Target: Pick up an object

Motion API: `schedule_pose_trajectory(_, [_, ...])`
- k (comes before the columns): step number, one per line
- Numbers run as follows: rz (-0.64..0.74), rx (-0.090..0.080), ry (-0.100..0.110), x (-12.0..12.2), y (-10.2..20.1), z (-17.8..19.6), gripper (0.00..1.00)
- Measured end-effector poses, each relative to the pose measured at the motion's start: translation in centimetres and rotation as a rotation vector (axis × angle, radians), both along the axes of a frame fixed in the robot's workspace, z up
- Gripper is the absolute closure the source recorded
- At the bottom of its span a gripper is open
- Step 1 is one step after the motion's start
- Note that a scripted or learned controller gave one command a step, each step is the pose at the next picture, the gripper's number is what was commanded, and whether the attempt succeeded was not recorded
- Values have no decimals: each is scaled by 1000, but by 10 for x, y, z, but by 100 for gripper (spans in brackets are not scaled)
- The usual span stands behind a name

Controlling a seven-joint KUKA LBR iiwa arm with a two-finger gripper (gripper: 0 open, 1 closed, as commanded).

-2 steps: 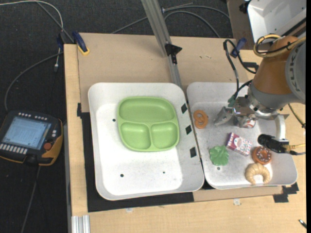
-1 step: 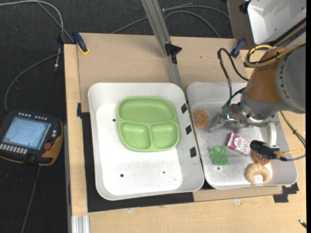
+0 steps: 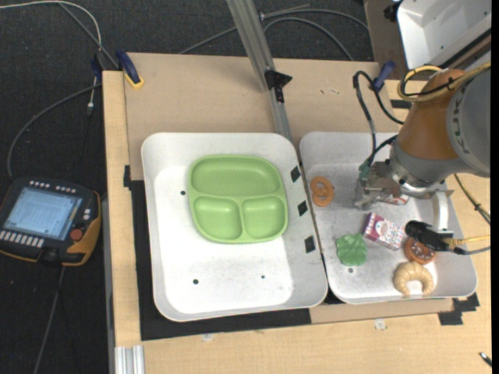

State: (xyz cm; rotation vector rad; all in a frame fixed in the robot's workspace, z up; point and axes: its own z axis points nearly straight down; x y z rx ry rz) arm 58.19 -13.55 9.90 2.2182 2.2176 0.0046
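My gripper [image 3: 373, 199] hangs low over the middle of the right bin [image 3: 343, 153], pointing down at the bin floor. An orange ring [image 3: 321, 191] lies just left of it, near the bin's left wall. A small purple and white box [image 3: 383, 231] lies just below the gripper, towards the front. A green leafy piece [image 3: 352, 249] rests to the left of the box. A tan croissant [image 3: 413, 277] sits in the front right corner, with a brown and red round piece [image 3: 422, 251] just behind it. Nothing shows in the gripper's grasp.
The left bin [image 3: 168, 271] holds a light green divided plate [image 3: 237, 198]. A metal pole [image 3: 261, 53] slants across the back of the bench. A teach pendant [image 3: 47, 219] lies on the floor at the left.
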Motion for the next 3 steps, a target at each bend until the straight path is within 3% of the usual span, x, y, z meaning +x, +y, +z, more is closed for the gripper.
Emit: schedule_pose_trajectory(3, [2, 0, -2, -10, 8, 146, 100])
